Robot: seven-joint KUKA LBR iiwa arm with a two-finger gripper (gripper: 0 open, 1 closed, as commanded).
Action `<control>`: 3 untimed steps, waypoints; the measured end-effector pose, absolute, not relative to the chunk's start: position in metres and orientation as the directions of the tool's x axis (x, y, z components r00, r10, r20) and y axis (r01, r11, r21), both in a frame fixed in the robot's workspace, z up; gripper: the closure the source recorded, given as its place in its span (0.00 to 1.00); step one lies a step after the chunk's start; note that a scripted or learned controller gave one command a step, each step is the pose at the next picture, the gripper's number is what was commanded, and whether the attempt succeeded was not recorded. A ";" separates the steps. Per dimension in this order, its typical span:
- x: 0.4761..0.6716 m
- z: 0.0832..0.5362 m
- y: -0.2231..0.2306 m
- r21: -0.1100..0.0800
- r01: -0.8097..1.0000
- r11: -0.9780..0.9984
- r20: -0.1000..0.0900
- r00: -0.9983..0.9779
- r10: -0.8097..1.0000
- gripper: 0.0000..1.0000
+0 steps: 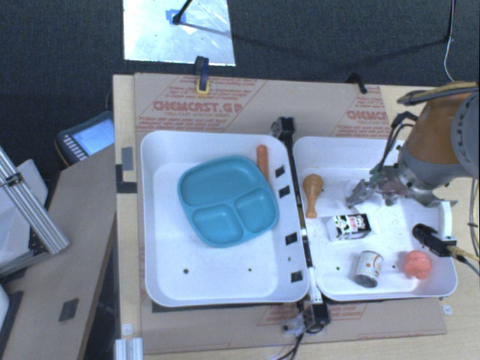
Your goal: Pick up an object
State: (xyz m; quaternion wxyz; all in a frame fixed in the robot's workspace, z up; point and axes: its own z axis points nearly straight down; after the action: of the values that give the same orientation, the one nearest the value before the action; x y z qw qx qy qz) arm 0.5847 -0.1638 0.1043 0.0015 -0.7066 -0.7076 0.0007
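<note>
Standing over the right bin (pixel 450 223): gripper (pixel 358 195), finger state not discernible, nothing seen held. Below it: black-and-white carton (pixel 351 226), small can (pixel 367 268), pink ball (pixel 418 264). Wooden pestle (pixel 311 193) to its left. Left bin (pixel 161 268): blue divided plate (pixel 227 199), orange stick (pixel 262 160).

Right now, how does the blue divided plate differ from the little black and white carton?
The blue divided plate lies in the left bin; the black and white carton lies in the right bin. The plate is plain blue and much the larger; the carton is small and printed with dark patches. The plate is rounded with three compartments; the carton is boxy. Both rest flat on a bin floor, apart from the gripper.
</note>
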 end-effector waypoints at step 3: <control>0.583 0.242 -0.166 0.007 1.000 0.004 -0.002 -0.004 1.000 1.00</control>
State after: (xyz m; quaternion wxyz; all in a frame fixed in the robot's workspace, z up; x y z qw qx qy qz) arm 0.5830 -0.1659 0.2417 -0.0034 -0.7057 -0.7085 -0.0017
